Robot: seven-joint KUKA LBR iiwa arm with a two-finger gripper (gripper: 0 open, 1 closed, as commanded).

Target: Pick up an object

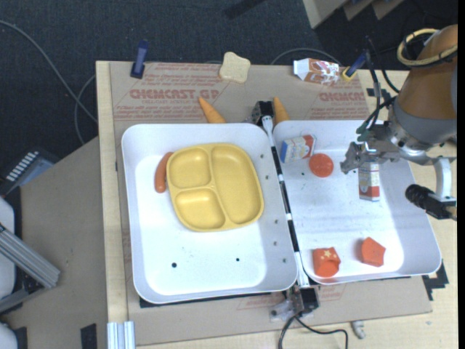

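Tool (pixel 368 167) low over right bin (pixel 418 257), at red-white carton (pixel 370 183); finger spread unreadable, cannot tell. Nothing lifted; grasp and raise left. Red ball (pixel 321 166) beside.

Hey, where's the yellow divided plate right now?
In the camera view, the yellow divided plate lies in the upper middle of the left bin, with an orange hot dog along its left edge.
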